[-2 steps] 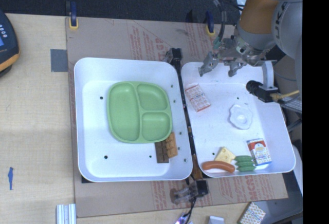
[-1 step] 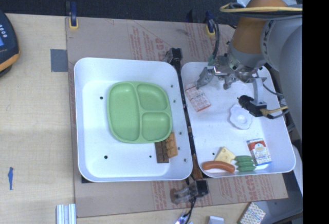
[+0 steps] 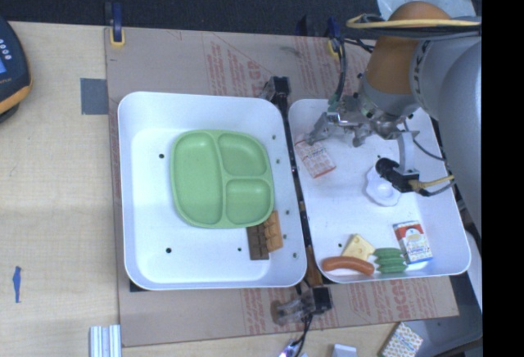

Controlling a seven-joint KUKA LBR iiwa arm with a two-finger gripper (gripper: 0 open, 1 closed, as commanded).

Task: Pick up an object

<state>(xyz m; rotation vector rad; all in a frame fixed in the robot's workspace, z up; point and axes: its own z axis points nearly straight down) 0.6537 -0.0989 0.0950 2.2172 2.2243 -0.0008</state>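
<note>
Pale green divided plate (image 3: 221,179) in the white left bin (image 3: 139,183); beside the plate, a brown block (image 3: 265,237)

Grey arm (image 3: 446,81) entering from the right, orange band above the wrist, bent downward; gripper (image 3: 348,124) low, fingers spread apart, holding nothing

arm (image 3: 442,61) cut off right, packet (image 3: 314,159) print unreadable

two white bins (image 3: 139,183), one green plate (image 3: 221,178).
</note>
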